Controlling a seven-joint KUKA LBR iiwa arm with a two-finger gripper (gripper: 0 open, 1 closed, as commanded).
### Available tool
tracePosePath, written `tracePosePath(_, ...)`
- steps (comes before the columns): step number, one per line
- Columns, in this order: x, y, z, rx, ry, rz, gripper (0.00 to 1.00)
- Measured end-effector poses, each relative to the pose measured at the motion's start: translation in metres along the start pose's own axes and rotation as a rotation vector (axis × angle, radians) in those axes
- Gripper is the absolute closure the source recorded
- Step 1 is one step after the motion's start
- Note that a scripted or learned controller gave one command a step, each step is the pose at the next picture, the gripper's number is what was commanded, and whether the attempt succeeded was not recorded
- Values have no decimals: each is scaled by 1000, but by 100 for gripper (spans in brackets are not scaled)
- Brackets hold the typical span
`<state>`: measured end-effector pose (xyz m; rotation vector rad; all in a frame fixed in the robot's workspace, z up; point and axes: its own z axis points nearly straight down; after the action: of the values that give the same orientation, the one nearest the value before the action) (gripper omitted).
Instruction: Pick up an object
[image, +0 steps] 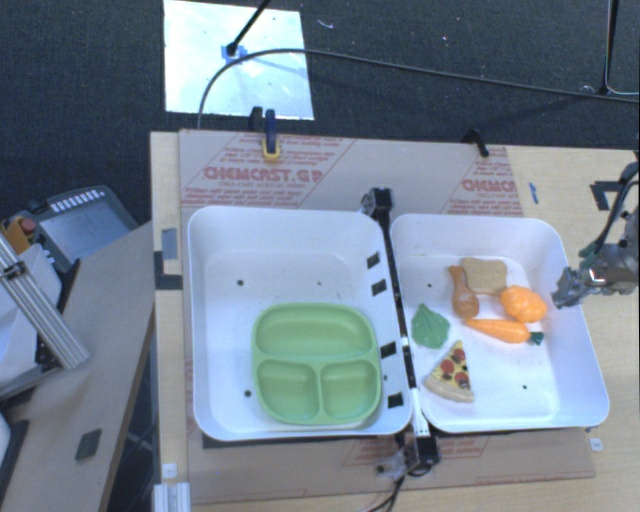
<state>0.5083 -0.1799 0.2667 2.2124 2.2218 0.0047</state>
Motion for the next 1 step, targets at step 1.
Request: tracePosePath(1, 58, -5, 10, 5, 4, -5, 100)
